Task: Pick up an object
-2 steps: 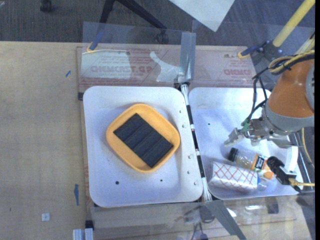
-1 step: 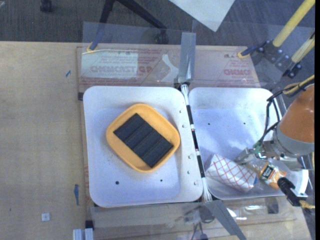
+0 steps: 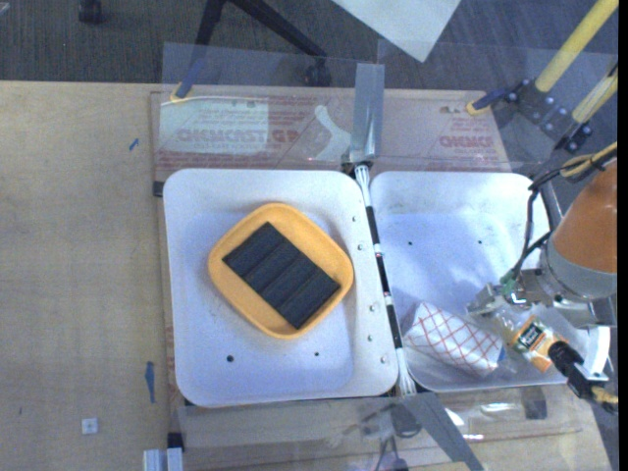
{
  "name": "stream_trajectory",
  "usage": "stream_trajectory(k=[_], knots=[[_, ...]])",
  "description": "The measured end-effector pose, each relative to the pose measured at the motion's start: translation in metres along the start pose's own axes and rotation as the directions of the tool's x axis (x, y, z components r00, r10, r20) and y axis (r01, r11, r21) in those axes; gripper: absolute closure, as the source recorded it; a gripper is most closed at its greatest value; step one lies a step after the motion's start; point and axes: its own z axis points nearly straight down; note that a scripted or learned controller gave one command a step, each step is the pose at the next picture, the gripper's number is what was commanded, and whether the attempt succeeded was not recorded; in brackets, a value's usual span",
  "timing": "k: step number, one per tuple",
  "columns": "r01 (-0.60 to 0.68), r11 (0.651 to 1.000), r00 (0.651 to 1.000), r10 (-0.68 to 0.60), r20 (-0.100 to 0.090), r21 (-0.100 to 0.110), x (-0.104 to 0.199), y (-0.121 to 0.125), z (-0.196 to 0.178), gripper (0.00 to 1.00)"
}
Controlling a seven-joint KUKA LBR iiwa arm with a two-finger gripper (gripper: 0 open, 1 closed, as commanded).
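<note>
We see the gripper (image 3: 512,314) low over the checked cloth (image 3: 453,340) in the right bin (image 3: 442,214); its grip we cannot tell.

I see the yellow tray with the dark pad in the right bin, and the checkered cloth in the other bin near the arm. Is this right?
Not quite. The camera view shows the yellow tray with the dark pad in the left bin, not the right one. The checkered cloth lies in the right bin, near the arm, as you say.
</note>
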Motion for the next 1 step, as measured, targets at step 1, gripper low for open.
stream_trajectory(k=[1], knots=[[-0.011,1.0,1.0,0.011,-0.008,0.023,0.0283,-0.0102,-0.0771,1.0]])
